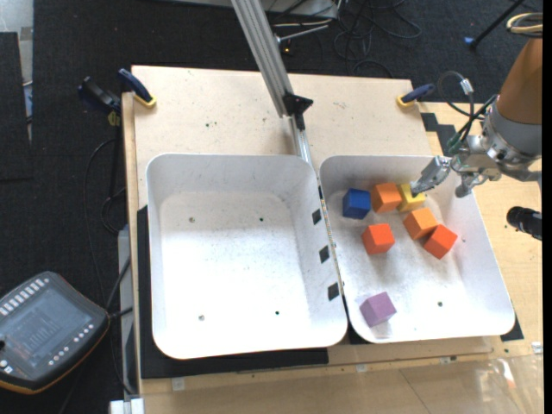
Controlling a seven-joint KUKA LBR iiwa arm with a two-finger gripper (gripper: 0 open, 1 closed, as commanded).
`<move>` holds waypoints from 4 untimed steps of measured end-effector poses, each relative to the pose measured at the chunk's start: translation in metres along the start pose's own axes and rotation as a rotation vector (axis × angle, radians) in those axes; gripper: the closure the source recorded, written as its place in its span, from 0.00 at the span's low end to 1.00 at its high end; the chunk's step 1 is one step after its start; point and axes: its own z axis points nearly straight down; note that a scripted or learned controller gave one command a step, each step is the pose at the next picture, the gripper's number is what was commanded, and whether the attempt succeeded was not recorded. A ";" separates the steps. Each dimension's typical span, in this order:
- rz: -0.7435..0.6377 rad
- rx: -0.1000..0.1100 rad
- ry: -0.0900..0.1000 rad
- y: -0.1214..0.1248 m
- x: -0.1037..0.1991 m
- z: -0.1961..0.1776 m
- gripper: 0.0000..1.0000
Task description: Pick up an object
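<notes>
A dark floor with black cables runs around a pale wooden surface (pixel 241 110). Two white bins sit on it side by side. The left bin (pixel 172 231) is the bigger-looking one. The right bin (pixel 483 300) has little blocks in it.

A grey metal pole (pixel 259 37) leans down from the top to the spot where the two bins meet. The robot arm (pixel 522 93) comes in from the right, with an orange part above grey. A grey screen box (pixel 43 328) lies on the floor at the bottom left.

The tool (pixel 429 182) hangs low over the far side of the right bin, just by the yellow block (pixel 413 201). I cannot tell if it is shut or loose, or if it has the block.

The blocks are close together near the far side. The blue block (pixel 356 202) is on the left. An orange block (pixel 388 196) sits next to the yellow one. Three more orange blocks (pixel 378 238) (pixel 421 222) (pixel 441 241) lie a bit nearer. The purple block (pixel 378 308) sits alone, well apart, near the front edge.
</notes>
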 end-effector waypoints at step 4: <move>0.003 -0.020 -0.008 -0.009 -0.004 0.113 0.00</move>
